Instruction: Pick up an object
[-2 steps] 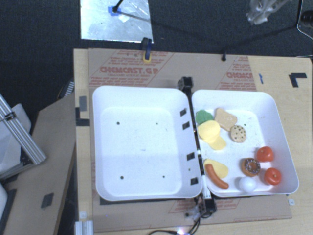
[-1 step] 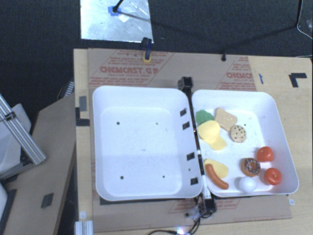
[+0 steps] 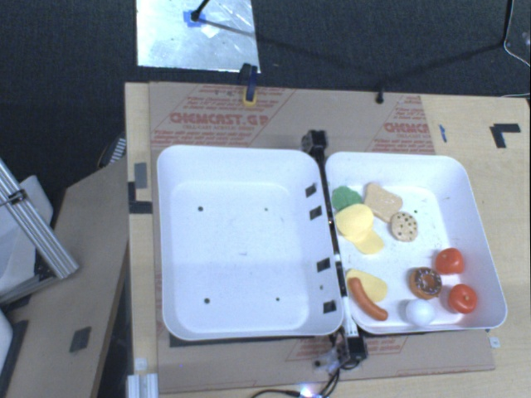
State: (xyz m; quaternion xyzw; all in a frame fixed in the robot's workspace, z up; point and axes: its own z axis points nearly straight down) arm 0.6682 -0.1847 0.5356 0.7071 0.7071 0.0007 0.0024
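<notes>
Looking down at a slant, the camera view is showing two shallow white bins sitting side by side on a printed cardboard sheet (image 3: 216, 118), their inner rims touching along a seam where small black clips (image 3: 315, 213) are lying. The left bin (image 3: 241, 222) is presenting its bare white floor. The right bin (image 3: 465, 181) is holding all of the task's objects. A green piece (image 3: 347, 196) is resting near the seam at the far side, with a tan bread slice (image 3: 382, 200) just beside it and a speckled cookie (image 3: 404, 225) near that slice. A large yellow piece (image 3: 357, 222) is lying just below the green piece and touching it. Toward the near side, a second yellow piece (image 3: 371, 284) is sitting against a red-orange sausage (image 3: 367, 298). A chocolate doughnut (image 3: 426, 283) is lying between that sausage and two red tomatoes (image 3: 449, 260), one above the other along the outer wall. A white ball (image 3: 420, 311) is resting near the front rim, just beside the lower tomato. A blue and yellow clamp (image 3: 248, 84) is gripping the far edge of the bench. A silvery sheet (image 3: 199, 19) is lying on the dark floor beyond. The gripper's state, apart or together, cannot be told.
</notes>
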